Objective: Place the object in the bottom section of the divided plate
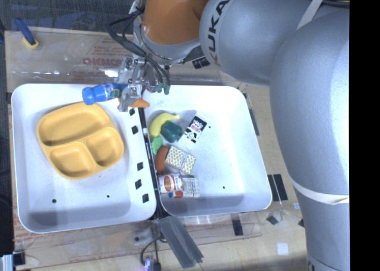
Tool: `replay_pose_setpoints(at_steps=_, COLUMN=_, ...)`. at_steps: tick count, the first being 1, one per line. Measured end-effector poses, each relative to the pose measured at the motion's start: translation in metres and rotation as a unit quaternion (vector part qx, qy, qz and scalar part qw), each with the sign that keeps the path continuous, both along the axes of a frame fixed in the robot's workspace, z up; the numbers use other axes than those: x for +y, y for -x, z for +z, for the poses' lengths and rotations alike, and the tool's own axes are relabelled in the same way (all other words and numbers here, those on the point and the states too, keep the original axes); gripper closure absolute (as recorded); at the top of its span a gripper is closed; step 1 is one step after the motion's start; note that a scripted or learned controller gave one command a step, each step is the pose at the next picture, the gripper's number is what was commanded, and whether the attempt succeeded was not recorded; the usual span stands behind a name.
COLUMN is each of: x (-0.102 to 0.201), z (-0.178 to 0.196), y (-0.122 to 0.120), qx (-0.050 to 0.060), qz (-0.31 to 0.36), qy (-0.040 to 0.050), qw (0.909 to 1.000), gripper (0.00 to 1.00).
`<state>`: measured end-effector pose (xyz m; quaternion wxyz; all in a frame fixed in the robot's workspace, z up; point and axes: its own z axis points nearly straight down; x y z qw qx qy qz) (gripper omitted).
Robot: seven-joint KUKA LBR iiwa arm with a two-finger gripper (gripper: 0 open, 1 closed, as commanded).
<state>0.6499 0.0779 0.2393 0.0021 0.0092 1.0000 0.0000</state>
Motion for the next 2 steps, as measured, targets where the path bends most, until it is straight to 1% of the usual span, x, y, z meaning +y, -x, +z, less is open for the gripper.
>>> replay_pose_setpoints(at_steps=1, x=0.0568, z=0.0657, y=-0.0044, qx=-0.001, qz=0.196, qy=0.0004, qw=0.9805, gripper=1.00)
replay_pose_setpoints(at_steps=2, x=0.0564, z=0.0657, y=-0.0045, qx=-0.001, qz=0.196, qy=0.0005, qw=0.9806, gripper=0.00)
